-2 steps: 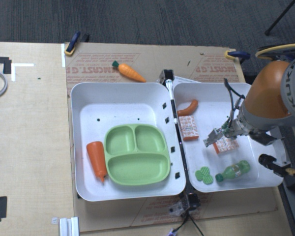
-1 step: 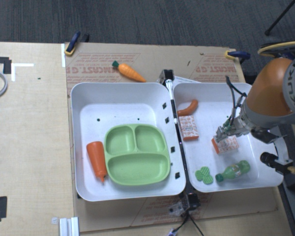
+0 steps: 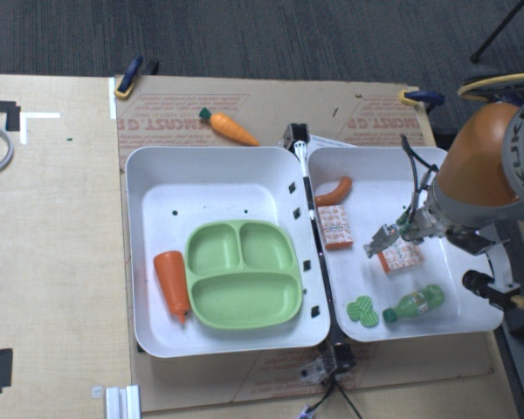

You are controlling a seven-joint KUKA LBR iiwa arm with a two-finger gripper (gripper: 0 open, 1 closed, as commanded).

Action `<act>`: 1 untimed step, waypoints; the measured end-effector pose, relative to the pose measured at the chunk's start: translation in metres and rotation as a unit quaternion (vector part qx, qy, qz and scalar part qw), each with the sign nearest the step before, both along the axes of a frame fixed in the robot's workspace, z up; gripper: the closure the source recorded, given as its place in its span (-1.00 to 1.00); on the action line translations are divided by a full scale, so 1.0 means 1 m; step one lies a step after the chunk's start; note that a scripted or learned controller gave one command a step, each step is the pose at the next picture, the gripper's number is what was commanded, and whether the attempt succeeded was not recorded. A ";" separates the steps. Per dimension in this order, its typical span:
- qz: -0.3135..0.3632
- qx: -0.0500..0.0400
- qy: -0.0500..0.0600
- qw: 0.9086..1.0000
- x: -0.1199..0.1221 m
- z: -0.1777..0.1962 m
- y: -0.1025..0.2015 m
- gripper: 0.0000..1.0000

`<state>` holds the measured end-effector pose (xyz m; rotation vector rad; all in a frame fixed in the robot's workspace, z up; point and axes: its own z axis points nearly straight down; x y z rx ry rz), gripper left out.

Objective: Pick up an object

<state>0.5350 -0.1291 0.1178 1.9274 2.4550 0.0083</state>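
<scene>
A small red-and-white printed packet [image 3: 403, 257] lies on the floor of the right-hand shallow white bin [image 3: 472, 321], directly beneath the robot's two-finger gripper [image 3: 386, 241]. The gripper sits just above or against the packet's upper left edge; from where I stand I cannot tell how its tips are set, nor whether they touch the packet. The grey arm with its orange band [image 3: 482, 155] leans in from the right.

Sharing that bin are a second red-and-white rectangular packet [image 3: 334, 227] near the left wall, a curved reddish toy sausage [image 3: 333, 190] just above it, a green plastic bottle [image 3: 414, 304] lying on its side towards the front, and a small green leafy toy [image 3: 361, 311] beside the bottle.

The left-hand white bin [image 3: 148, 190] holds a pale green three-compartment plastic plate [image 3: 243, 275] and, just left of it, an orange-red toy carrot [image 3: 172, 283].

Both bins rest on brown cardboard [image 3: 175, 116] printed with red lettering, laid on a light wooden bench [image 3: 44, 269]. An orange toy carrot with a green top [image 3: 228, 127] lies on the cardboard behind the left bin. Beyond the bench is dark grey carpet [image 3: 244, 20].
</scene>
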 end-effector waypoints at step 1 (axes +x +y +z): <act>0.195 0.000 0.005 0.981 -0.006 -0.020 -0.041 -1.00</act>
